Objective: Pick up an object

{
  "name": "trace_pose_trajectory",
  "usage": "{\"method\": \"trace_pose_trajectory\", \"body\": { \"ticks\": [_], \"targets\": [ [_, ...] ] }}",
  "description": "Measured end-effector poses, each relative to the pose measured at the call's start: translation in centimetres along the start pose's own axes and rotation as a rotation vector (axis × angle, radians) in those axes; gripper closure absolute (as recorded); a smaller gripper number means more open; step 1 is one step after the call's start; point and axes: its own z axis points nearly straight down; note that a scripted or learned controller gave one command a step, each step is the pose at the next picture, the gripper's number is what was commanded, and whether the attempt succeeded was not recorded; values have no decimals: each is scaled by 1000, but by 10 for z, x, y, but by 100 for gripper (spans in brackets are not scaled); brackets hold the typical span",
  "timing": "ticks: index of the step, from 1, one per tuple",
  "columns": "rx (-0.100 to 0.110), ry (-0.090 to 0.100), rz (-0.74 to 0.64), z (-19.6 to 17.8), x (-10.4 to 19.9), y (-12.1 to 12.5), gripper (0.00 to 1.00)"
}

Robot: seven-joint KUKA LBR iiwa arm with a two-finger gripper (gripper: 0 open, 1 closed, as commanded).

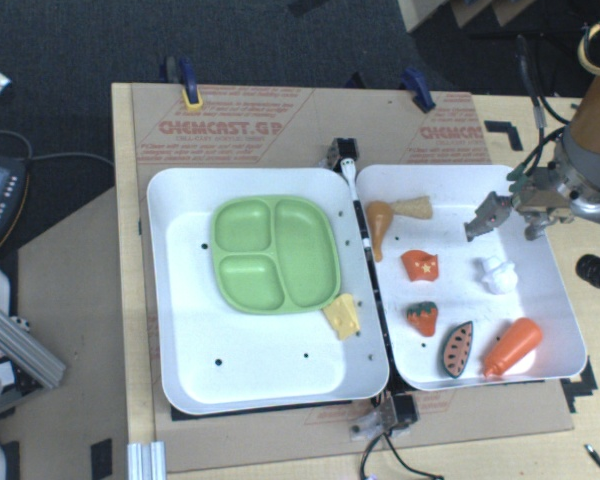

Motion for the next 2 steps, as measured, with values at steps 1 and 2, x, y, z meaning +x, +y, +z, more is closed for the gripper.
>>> {"method": "trace_pose_trajectory", "body": {
  "ticks": [1,2],
  "targets": [
    [-14,-2,-3,-7,0,2,0],
    [-6,-1,-2,52,-7,-2,0]
  ]
}}
